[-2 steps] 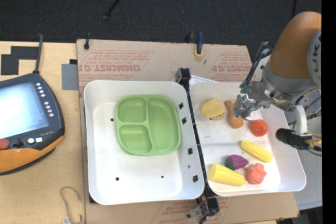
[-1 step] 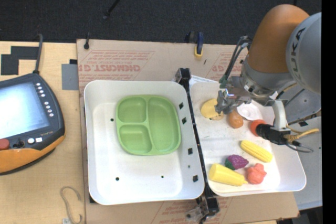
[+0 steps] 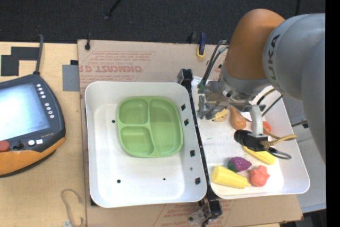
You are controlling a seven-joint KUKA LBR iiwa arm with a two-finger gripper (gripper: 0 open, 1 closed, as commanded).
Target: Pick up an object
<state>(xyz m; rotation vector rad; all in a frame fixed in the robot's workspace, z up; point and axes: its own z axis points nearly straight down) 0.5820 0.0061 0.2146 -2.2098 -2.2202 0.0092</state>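
Yellow wedge (image 3: 229,177) and pink toy (image 3: 258,176) lie nearest, well below the gripper (image 3: 208,110)
Orange piece (image 3: 237,118) sits just right of it (grip state cannot be told)

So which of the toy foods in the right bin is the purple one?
The purple grape cluster, near the bin's front, lying between the yellow wedge and the small yellow corn, beside the pink piece. Nothing else there is purple.
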